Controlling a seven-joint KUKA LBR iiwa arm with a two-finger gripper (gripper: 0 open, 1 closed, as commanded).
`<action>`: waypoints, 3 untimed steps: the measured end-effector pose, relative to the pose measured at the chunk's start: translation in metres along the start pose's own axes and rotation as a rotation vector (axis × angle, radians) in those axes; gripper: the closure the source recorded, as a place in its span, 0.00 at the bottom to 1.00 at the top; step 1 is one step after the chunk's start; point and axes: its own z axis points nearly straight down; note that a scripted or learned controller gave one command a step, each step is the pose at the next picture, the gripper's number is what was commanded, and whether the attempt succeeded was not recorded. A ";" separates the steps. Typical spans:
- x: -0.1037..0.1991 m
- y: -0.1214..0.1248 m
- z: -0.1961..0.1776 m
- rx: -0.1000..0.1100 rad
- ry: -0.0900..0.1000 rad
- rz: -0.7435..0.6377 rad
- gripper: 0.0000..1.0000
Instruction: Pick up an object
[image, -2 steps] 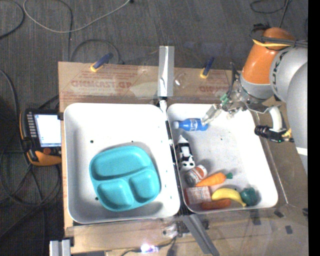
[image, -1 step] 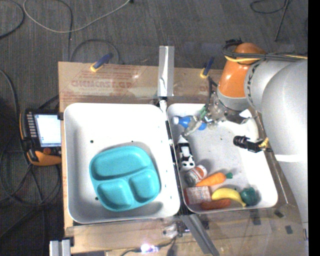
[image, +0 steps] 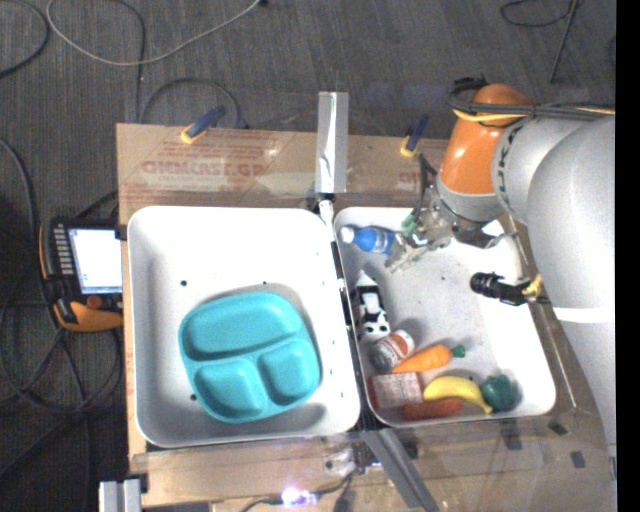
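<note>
My gripper (image: 412, 238) hangs over the far left part of the right bin (image: 500, 330), under the orange wrist band. A small clear bottle with a blue cap (image: 370, 239) lies just left of it, close to the bin's far left corner; whether they touch I cannot tell. Nearer the front lie a black-and-white toy cow (image: 372, 312), a small can (image: 392, 348), a carrot (image: 430, 357), a banana (image: 455, 388), a green item (image: 500, 392) and a red packet (image: 397, 390).
The left bin (image: 160, 250) holds a teal divided plate (image: 250, 365). A black fitting (image: 494, 286) juts in at the right bin's right wall. The grey arm covers the bench's right side. A handheld pendant (image: 85, 270) sits left of the bins.
</note>
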 end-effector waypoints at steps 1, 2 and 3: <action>0.040 0.016 -0.090 -0.035 -0.001 0.136 1.00; 0.040 0.015 -0.090 -0.034 -0.002 0.137 0.00; -0.006 0.004 -0.014 -0.032 -0.003 0.136 0.00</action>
